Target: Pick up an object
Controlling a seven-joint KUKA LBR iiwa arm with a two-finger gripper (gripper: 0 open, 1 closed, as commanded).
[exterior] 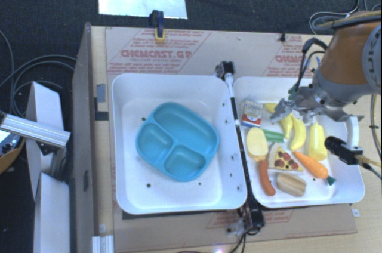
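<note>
The likeliest object for the pick was the cluster of yellow bananas (296,131), lying in the right bin (357,189) near its middle. Around them the other toy foods crowded close: a carrot (313,165) just below, a pizza slice (282,158) beside that, a sausage (266,178) and a bread roll (291,184) toward the near wall, and a small packet (251,114) toward the divider. The tool (285,108) hung low over the upper part of that heap, just above the bananas, probably because the program aimed at the densest patch (a fair bet for catching something). Whether the tool was released or clenched could not be told from this slant, and nothing showed as held. The left bin (128,126) carried a blue sectioned plate (176,140), well apart from the heap. Both bins sat side by side on the table (179,49).
</note>
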